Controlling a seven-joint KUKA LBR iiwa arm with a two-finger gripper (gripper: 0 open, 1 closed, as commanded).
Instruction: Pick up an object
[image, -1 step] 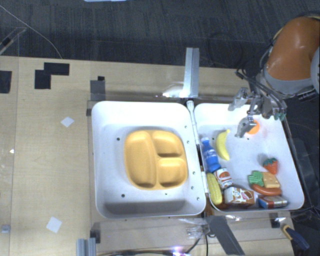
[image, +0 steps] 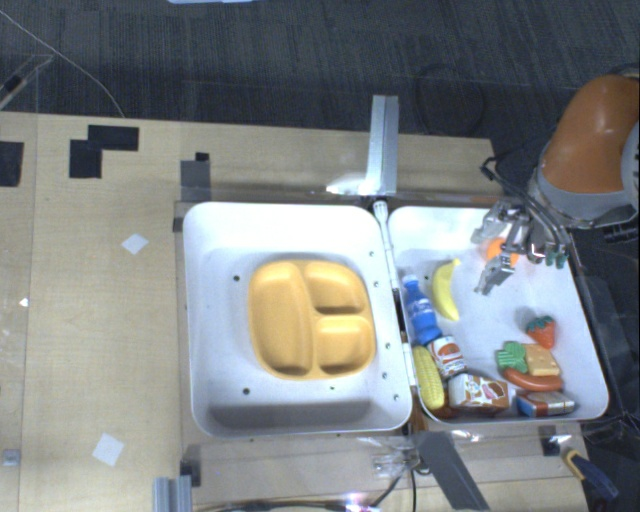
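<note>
Nearest the camera, along the front wall of the right bin (image: 590, 330), the toy foods are found crowded together: a corn cob (image: 428, 378), a small bottle with a red label (image: 449, 356), a brown packet (image: 480, 393), a hot dog (image: 532, 379) with a green piece (image: 512, 356) beside it, and a tube-like item (image: 546, 405) at the front corner — a clustering judged to make a clean grasp there awkward. A strawberry (image: 541, 326) lies slightly apart. Further back, a blue bottle (image: 420, 310) rests against the dividing wall, with a banana (image: 446, 290) just beside it. The left bin (image: 200, 300) holds a yellow divided tray (image: 308, 318) at its centre. At the rear of the right bin, the gripper (image: 497, 268) is seen hanging above bare floor, right of the banana; whether it is parted or closed cannot be told, and nothing is visibly held. The banana is judged the likeliest candidate — nearest and fairly exposed.
</note>
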